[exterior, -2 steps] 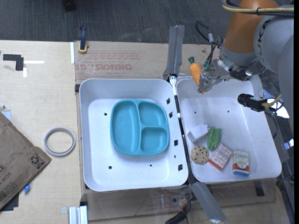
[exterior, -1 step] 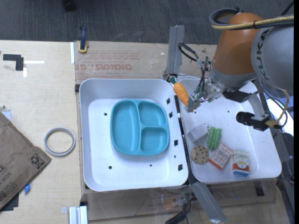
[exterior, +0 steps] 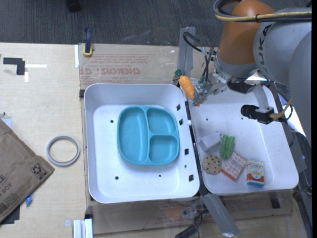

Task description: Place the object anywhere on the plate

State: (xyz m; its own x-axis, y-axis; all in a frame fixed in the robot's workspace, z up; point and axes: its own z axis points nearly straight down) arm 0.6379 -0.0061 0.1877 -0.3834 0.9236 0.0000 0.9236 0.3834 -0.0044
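- Note the carrot [exterior: 186, 87]: it hangs at the back edge of the bench, above the seam where the left bin [exterior: 92, 148] meets the right bin [exterior: 287, 175], clear of both floors.
- Observe the gripper [exterior: 194, 94] just right of it. The carrot appears pinched between the fingers at its lower end, so judge the jaws closed on it; the fingertips are small and partly hidden, so treat this as probable.
- Read this raised position as transit: the carrot is lifted above the bin walls so it can cross from the right bin toward the plate [exterior: 148, 135].
- The plate is a teal, three-compartment tray lying flat in the middle of the left bin, well apart from the carrot and ahead-left of it.
- Identify the carrot by its looks: a short orange body, glossy, tapered, tilted with a green stub at its upper left end.
- Ignore the remaining items in the right bin: a cookie [exterior: 212, 164], a green vegetable [exterior: 227, 146] and two small cartons [exterior: 245, 169].
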